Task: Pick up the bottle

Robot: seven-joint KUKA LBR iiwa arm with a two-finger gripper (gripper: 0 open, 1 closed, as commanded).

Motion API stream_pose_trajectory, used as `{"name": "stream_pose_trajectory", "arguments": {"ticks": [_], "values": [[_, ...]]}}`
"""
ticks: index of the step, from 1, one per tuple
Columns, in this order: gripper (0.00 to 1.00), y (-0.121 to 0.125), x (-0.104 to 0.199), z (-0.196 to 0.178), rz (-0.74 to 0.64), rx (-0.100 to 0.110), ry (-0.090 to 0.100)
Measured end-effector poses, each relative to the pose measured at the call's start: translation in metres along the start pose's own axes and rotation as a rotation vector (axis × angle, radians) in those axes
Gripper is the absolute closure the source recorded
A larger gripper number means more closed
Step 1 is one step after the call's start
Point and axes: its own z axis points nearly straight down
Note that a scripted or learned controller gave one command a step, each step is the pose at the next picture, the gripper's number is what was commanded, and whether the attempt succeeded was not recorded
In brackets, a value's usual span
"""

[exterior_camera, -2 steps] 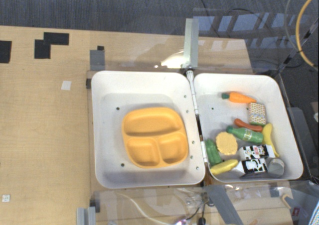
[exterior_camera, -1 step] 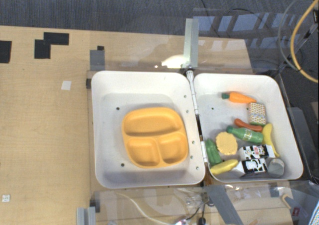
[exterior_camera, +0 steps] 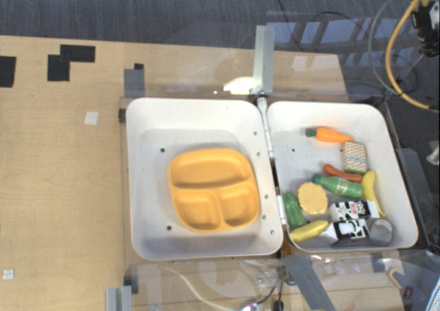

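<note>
While the green bottle (exterior_camera: 338, 186) lies on its side in the right bin (exterior_camera: 385, 127), its narrow end touches the upper right edge of the round yellow disc (exterior_camera: 313, 198), and its red-labelled body stretches away to the right of that disc. Whether my gripper is apart or together I cannot tell, and nothing of mine is on the bottle. Just up the view from the disc, beyond the bottle, lies a red-orange sausage-like piece (exterior_camera: 342, 172), close along the bottle's upper side. Further up from the disc rests a carrot (exterior_camera: 330, 135), its green tip toward the left, and up and to the right of the disc stands a small patterned box (exterior_camera: 354, 156). To the right of the disc, past the bottle's broad end, a yellow banana (exterior_camera: 370, 189) lies lengthwise. Touching the disc's lower left is a green vegetable (exterior_camera: 293, 210), and just below the disc a yellow piece (exterior_camera: 309, 230) lies at a slant. Down and right of the disc sits a black-and-white box (exterior_camera: 350, 220), with a grey cylinder (exterior_camera: 380, 232) beside it. Well to the left of the disc, in the left bin (exterior_camera: 148, 165), sits a yellow sectioned plate (exterior_camera: 213, 189).
</note>
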Motion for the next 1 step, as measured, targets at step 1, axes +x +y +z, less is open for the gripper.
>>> {"name": "stream_pose_trajectory", "arguments": {"ticks": [1], "values": [[0.00,0.0138,-0.0137,-0.0298,-0.388,0.002,0.002]]}}
